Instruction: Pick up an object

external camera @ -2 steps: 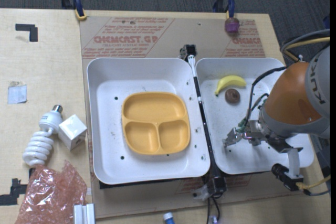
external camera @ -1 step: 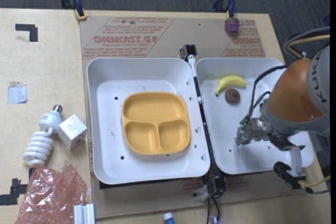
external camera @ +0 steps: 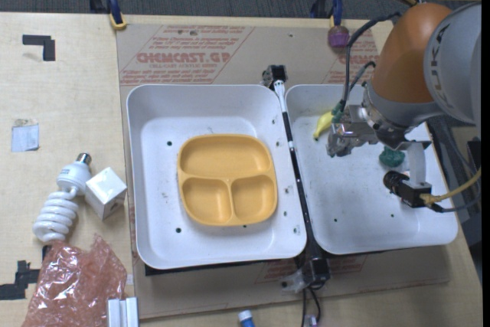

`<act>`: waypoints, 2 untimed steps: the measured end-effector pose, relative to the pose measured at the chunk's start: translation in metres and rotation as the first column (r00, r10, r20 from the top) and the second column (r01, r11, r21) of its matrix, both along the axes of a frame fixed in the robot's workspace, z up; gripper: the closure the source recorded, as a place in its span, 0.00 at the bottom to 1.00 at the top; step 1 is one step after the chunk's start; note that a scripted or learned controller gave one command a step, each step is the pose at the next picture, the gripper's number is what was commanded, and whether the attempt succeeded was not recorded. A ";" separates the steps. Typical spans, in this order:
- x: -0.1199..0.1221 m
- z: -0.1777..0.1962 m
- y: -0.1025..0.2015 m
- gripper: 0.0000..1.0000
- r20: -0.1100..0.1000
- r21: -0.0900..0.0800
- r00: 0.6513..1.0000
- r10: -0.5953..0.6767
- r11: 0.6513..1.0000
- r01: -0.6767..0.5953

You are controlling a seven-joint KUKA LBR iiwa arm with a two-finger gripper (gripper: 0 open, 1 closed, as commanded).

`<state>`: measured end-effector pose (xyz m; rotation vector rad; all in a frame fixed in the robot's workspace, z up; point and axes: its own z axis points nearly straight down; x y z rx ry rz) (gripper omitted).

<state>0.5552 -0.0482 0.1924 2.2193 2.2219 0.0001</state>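
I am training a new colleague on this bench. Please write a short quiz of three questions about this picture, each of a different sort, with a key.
1. True or false: the yellow divided plate lies in the left bin.
2. Which item lies outside the bins, on the bench to the left?
A. spiral light bulb
B. teal object
C. small yellow object
3. Fill in: the gripper hangs over the ____ bin.

Key: 1 true; 2 A; 3 right.
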 end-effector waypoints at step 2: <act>-0.050 -0.014 -0.062 0.00 -0.001 0.000 1.000 -0.002 1.000 0.002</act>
